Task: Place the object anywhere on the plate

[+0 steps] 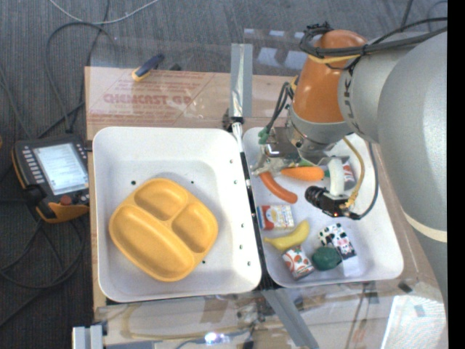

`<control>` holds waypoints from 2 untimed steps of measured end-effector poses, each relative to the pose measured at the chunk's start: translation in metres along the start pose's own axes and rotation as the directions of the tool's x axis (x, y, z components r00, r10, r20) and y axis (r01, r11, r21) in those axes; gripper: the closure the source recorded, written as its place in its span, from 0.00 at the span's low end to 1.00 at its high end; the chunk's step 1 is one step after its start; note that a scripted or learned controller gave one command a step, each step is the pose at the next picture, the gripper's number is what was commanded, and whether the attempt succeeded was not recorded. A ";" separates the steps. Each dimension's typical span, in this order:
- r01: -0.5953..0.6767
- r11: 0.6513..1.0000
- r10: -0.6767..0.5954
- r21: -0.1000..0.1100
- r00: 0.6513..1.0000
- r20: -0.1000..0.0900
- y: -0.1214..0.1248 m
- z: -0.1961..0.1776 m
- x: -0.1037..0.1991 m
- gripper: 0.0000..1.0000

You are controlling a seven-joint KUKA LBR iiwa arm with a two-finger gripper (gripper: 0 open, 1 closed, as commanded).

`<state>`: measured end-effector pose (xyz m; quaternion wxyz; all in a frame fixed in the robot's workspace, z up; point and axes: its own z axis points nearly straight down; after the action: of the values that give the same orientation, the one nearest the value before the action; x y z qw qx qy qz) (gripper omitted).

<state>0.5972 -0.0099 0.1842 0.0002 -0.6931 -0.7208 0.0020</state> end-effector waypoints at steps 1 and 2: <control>-0.106 0.994 0.106 0.002 0.994 -0.002 -0.056 0.002 0.071 1.00; 0.210 0.978 -0.210 0.000 0.978 -0.001 -0.036 -0.015 0.126 1.00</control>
<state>0.5567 0.1151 0.1994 0.0006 -0.6130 -0.7901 0.0016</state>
